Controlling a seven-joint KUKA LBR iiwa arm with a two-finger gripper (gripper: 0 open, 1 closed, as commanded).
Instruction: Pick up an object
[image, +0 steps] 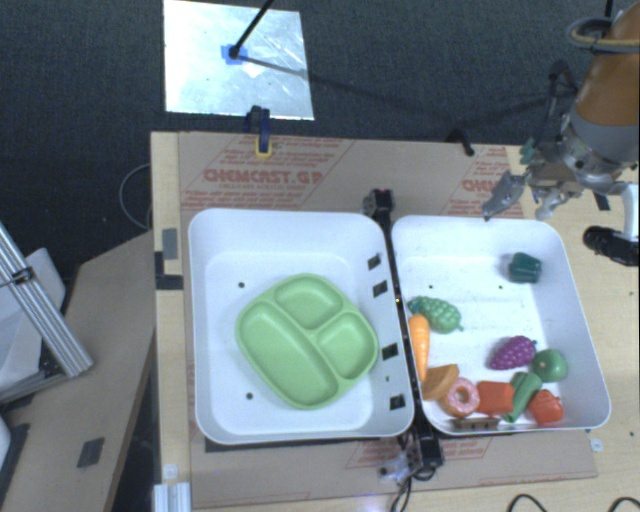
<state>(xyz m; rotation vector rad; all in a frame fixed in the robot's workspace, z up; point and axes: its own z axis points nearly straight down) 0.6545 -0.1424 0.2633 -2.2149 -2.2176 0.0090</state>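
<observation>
The gripper (520, 195) is hovering over the far rim of the right bin (575, 290), its two fingers standing apart with nothing between them. The nearest candidate, a dark green pepper (524, 266), is sitting alone just below the gripper in this view, toward the near side of the bin. The other toys are crowding the near corner: purple grapes (512, 351), a carrot (419, 345) (long axis running near to far), a doughnut (461, 398). The left bin (215, 300) is holding a green divided plate (306, 341). The pepper probably asks for the shortest move.
</observation>
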